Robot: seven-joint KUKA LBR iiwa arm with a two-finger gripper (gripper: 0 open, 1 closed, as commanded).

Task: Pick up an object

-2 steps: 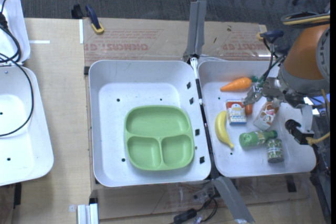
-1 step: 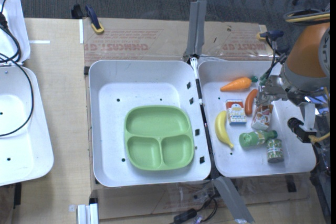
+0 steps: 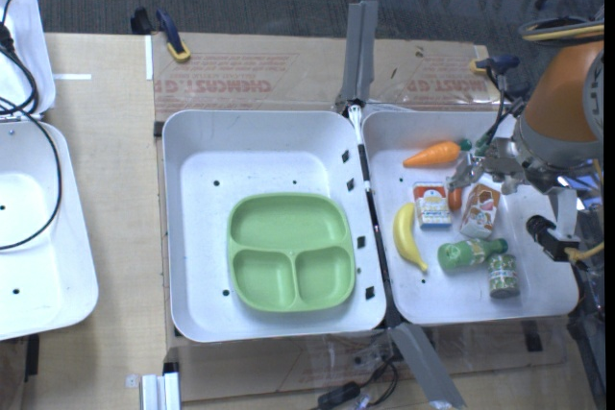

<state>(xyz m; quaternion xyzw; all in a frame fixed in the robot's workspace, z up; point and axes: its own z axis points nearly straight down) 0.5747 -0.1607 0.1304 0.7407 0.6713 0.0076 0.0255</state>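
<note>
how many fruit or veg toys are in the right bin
2: a carrot near the bin's far side and a banana along its left wall. The gripper and arm could hide more.

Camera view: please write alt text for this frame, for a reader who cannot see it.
A grey and orange robot arm's gripper hangs low over the right white bin, above a carrot, banana, green bottle, small can and two small packets. The left bin holds a green divided plate.
</note>
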